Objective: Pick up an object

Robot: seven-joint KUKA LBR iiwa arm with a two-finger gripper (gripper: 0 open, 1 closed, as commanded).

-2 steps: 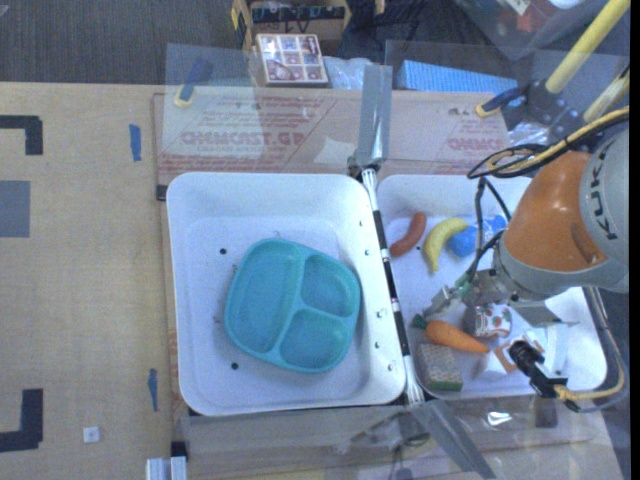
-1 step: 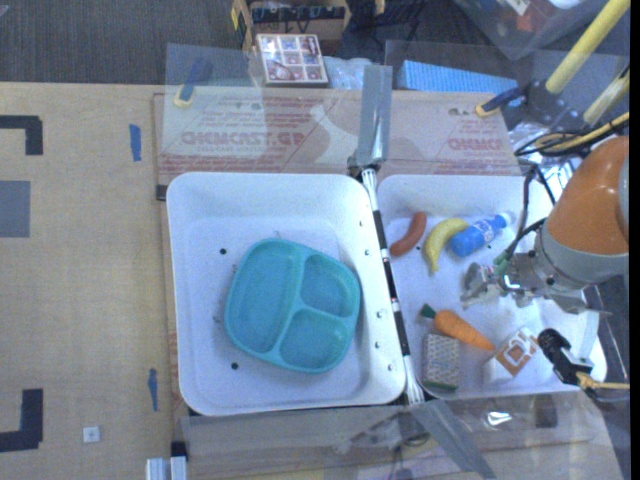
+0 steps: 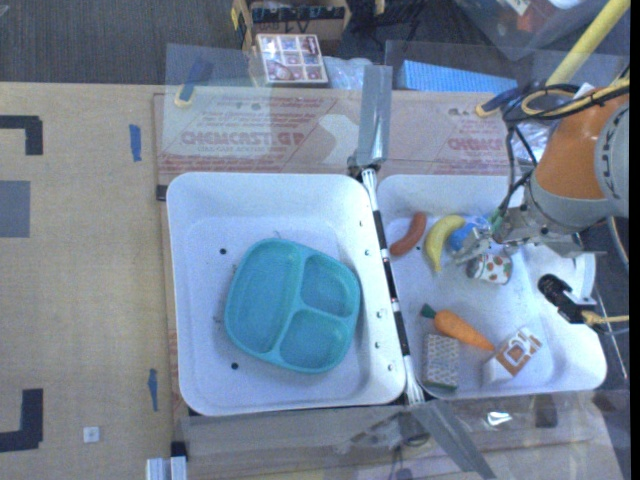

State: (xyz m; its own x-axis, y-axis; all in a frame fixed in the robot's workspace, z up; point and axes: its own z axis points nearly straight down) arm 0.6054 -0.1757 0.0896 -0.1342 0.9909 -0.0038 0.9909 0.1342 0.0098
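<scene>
A clear sheet (image 3: 262,133) lying behind the left bin (image 3: 190,268) carries pale red lettering, seen upside down and mirrored; it seems to read "CHEMCAST", with a smaller line under it too faint to make out. A second sheet (image 3: 470,138) behind the right bin (image 3: 585,363) bears the same kind of red print, only partly visible and not readable. A small card (image 3: 291,58) beyond the sheets shows a grid of pictures; any words on it are too small to read.
</scene>
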